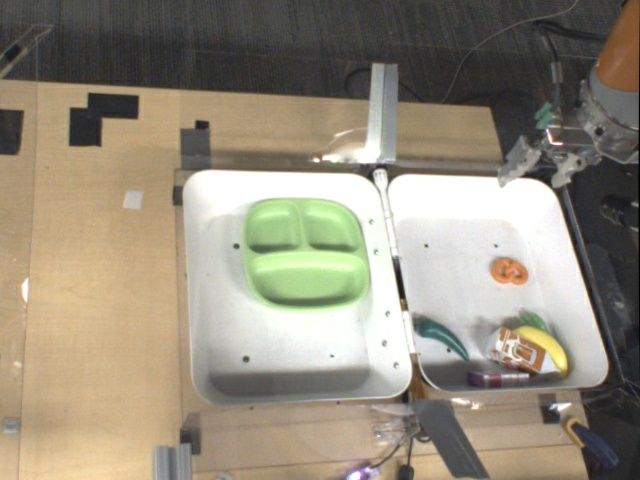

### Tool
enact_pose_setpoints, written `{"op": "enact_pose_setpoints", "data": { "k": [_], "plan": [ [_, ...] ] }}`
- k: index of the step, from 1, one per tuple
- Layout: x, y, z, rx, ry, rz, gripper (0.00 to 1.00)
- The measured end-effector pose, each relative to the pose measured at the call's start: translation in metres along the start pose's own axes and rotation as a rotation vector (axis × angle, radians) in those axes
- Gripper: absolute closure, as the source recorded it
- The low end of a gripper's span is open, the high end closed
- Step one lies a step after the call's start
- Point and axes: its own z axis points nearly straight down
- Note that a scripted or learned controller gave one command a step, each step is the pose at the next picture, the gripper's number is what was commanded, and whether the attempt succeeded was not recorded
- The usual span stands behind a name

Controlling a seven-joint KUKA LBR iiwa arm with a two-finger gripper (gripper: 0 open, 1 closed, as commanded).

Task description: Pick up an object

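Observation:
The right bin (pixel 470 208) holds several small objects. An orange ring-shaped piece (pixel 510 271) lies right of its middle. Near the front right corner sit a yellow banana (pixel 547 349) and a small printed packet (pixel 511 348). A dark green curved piece (pixel 440 336) lies at the front left, and a purple pen-like stick (pixel 497 377) rests along the front wall. My gripper (pixel 538 164) hovers over the bin's back right corner, well apart from all of them. It is open, with nothing between its fingers (pixel 514 160).
The left bin (pixel 215 298) holds a light green divided plate (pixel 305 251). A metal post (pixel 383 108) stands behind the joint between the bins. Cables run over the dark floor behind the right bin.

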Motion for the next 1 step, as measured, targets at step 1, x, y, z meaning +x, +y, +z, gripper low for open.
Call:
{"op": "enact_pose_setpoints", "data": {
  "k": [1],
  "plan": [
    [-0.0127, -0.0345, 0.1043, 0.002, 0.001, 0.036, 0.0]
  ]
}}
